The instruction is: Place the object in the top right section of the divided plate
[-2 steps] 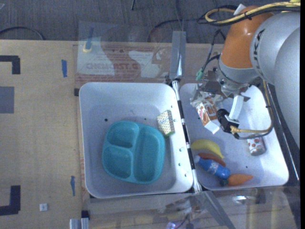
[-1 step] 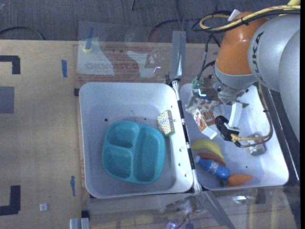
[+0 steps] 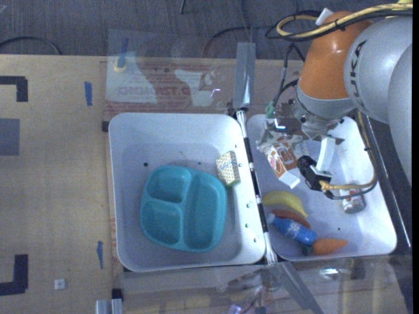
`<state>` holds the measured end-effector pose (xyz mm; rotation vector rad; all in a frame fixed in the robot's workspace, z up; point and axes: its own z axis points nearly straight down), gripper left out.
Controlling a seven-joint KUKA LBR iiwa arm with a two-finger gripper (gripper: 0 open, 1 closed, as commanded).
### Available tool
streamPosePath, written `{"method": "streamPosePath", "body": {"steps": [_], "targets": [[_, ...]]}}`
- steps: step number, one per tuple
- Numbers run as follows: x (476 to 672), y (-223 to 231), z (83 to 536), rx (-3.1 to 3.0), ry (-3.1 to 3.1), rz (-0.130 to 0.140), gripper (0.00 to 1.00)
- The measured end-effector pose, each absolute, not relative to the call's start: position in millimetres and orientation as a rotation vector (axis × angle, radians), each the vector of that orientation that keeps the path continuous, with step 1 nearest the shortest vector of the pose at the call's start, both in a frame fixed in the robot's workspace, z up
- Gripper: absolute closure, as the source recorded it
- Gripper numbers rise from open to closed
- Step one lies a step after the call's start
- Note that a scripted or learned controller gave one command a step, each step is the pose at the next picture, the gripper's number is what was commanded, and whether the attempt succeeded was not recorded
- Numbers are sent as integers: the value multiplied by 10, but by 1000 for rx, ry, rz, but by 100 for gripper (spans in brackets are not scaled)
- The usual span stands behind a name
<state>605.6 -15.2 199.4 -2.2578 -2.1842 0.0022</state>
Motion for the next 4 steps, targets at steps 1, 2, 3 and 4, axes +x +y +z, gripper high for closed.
{"method": "streamPosePath", "body": {"steps": [1,2,3,4], "targets": [[6149,-392,1846,-2170,-2271,1,100],[6073,-605,1848,-2107,-2328,1,100],[5901,-460,1983,-2073,-2358,1,100],[5909,-473,2083,-2077,-2357,-1,100]]}}
